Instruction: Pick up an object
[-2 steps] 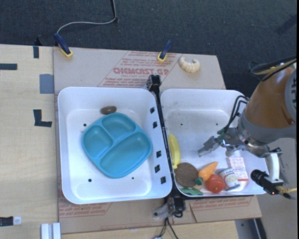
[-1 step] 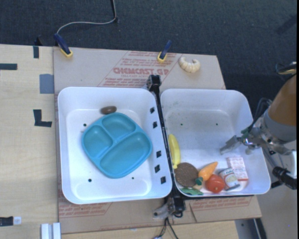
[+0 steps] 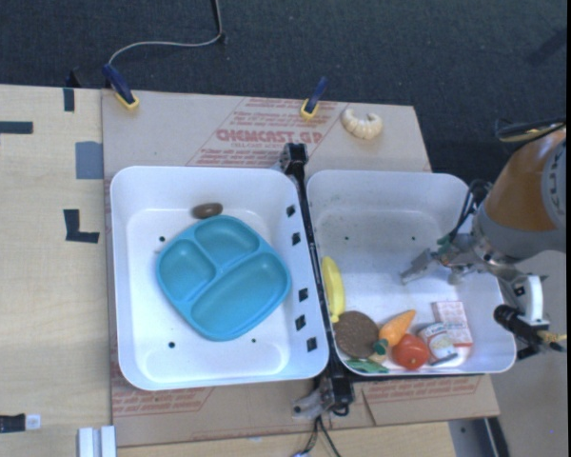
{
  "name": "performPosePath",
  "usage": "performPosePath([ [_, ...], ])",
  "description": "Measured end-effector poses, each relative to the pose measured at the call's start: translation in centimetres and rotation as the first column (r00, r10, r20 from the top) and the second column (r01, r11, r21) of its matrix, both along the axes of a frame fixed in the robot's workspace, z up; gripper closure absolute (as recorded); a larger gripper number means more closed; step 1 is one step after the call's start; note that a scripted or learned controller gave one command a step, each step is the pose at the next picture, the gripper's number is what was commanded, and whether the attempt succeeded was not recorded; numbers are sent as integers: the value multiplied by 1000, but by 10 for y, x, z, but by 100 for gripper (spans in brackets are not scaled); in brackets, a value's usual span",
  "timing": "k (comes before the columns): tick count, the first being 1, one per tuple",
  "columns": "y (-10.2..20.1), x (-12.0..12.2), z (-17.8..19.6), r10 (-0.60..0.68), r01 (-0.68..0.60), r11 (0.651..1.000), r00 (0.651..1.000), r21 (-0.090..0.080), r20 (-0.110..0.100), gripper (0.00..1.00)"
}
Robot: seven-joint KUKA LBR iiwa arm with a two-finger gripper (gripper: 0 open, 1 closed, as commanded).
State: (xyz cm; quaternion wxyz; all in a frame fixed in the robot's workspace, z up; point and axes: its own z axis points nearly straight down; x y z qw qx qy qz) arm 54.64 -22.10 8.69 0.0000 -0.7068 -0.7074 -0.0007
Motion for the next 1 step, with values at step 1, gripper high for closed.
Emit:
performPosePath([
  [1, -2, 1, 10, -1, 1, 1000, 1000, -6, 6, 100],
])
